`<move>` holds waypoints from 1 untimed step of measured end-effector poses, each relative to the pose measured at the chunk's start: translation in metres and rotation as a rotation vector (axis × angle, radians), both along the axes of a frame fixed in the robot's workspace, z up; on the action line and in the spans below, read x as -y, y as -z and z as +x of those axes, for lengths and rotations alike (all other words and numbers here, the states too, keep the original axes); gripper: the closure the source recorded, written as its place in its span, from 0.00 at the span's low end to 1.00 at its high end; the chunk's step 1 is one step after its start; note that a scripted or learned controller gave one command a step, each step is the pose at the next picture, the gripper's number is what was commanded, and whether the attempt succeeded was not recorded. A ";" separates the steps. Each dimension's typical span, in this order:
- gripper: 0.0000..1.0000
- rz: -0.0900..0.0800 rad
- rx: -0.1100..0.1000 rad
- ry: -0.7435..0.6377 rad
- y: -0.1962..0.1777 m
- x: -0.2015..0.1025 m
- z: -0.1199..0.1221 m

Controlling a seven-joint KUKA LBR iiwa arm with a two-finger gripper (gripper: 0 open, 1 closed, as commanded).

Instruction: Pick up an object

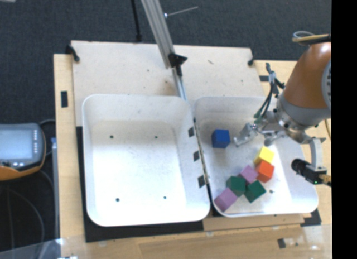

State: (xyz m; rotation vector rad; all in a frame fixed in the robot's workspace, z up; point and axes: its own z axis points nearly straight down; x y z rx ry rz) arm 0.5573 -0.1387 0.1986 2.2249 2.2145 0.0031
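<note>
From the camera above, the claw (245,135) sits over the right bin (290,205), just right of the blue cube (221,138), which stands alone toward the bin's left wall. I cannot tell from this slanted look whether the claw is released or clenched; nothing shows between its tips.

The blue cube looks like the best target, since it has free space on all sides. To do the step well, the claw should be centred squarely over the cube before descending, with its faces lined up to the cube's flat sides, and close only once low enough to catch the middle of the block. The cluster nearer the front, with the yellow cube (266,155), orange cube (265,170), two purple cubes (226,198) and two green cubes (255,190), is packed tight and would likely jam or scatter.

The arm (307,85) reaches in from the right, its orange band above the wrist, the wrist angled down and leftward toward the blue cube. The left bin (89,140) lies beside it on the counter (111,68).
</note>
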 end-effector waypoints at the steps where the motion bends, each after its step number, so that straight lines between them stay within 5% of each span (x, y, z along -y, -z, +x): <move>1: 0.00 -0.001 0.002 -0.009 0.078 0.046 0.010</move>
